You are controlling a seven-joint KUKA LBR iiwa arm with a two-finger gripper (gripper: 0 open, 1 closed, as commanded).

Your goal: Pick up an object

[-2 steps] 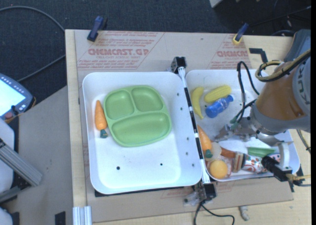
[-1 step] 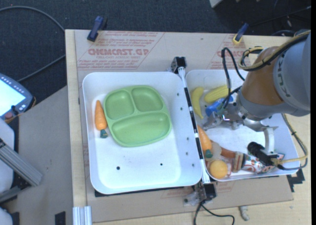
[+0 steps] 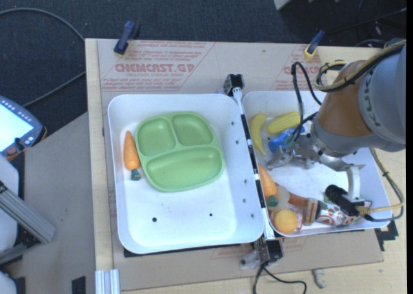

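Note:
My gripper (image 3: pixel 282 151) is low in the right bin (image 3: pixel 381 176), reaching in from the right under the orange wrist band. Its tip is at a small blue object (image 3: pixel 278 140), close to a yellow banana (image 3: pixel 258 131) and a corn cob (image 3: pixel 284 120) at the bin's far left. A carrot (image 3: pixel 268 184) lies along the bin's left wall, just in front of the gripper. An orange fruit (image 3: pixel 286 222) and a brown and white bottle-like item (image 3: pixel 330 212) lie at the near edge. The arm hides part of the bin floor.
The left bin (image 3: pixel 181 222) holds a green divided plate (image 3: pixel 181 151) and a second carrot (image 3: pixel 131 151) beside its left rim. Clamps (image 3: pixel 126 36) sit on the bench's far edge. Cables (image 3: pixel 303 86) trail from the arm over the right bin.

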